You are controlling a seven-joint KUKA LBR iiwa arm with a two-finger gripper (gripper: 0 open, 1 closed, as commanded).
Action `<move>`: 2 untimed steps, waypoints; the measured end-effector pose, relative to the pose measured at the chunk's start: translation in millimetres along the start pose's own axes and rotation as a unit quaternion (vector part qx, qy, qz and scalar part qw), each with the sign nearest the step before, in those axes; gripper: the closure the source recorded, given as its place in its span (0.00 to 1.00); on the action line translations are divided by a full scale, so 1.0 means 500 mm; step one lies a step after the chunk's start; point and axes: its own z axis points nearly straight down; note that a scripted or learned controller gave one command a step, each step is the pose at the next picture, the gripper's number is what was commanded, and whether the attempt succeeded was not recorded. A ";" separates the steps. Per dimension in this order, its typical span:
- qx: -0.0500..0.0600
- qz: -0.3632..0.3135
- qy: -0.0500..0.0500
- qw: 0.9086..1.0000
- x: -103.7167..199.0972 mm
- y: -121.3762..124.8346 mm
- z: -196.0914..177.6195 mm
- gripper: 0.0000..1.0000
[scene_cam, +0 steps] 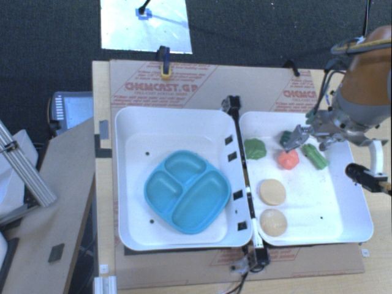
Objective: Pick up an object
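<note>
I can't tell my end effector's state; it hovers just above the red piece, green one beside, likely lining up.

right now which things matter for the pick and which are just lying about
For the pick: gripper, red piece just below it, dark green piece, light green piece, two tan discs, right bin.

Lying about: blue tray, left bin.
</note>
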 end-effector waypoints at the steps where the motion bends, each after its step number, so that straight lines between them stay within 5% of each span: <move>1: -0.005 -0.001 -0.001 1.000 0.000 0.004 -0.010 0.00; 2: -0.003 -0.001 0.000 1.000 0.021 0.004 0.097 0.00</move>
